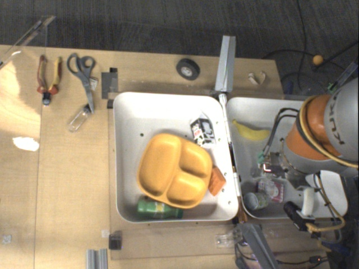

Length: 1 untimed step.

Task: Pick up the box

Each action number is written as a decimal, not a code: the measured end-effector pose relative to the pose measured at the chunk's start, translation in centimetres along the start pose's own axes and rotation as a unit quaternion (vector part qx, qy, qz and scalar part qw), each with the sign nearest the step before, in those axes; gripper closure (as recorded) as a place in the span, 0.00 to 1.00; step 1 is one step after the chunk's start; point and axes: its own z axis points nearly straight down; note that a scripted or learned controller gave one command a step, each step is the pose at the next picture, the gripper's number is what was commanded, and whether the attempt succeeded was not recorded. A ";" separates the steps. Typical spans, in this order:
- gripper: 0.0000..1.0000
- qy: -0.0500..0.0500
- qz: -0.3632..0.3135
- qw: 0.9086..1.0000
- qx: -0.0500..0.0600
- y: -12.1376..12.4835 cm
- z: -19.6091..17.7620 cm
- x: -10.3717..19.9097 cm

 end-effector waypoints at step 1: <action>0.00 0.002 -0.078 0.997 -0.004 0.6 -0.1 -2.3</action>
